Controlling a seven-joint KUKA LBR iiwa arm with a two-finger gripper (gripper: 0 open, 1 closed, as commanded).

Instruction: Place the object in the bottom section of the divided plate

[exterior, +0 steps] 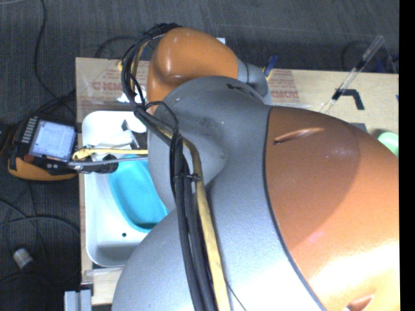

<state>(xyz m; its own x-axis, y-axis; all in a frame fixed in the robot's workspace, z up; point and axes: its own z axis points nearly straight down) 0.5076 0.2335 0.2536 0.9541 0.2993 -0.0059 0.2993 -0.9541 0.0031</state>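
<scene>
Mostly arm (pixel 259 193) over the white bin (pixel 97 238) and blue plate (pixel 139 196); end effector's state unclear.

A pale wooden bench (pixel 97 83) sits on dark grey carpet (pixel 39 37), its top printed with faint red lettering. Most of it is hidden behind the large grey and orange arm. On the bench's left part lies a shallow white bin (pixel 97 238), with a blue plate (pixel 139 196) inside. At the far right, the bench top shows again, with a black bracket (pixel 350 96) on it. A pale green thing (pixel 389 141) shows at the right edge. On the carpet left of the bench lies a handheld pendant (pixel 45 144) with a lit screen.
</scene>
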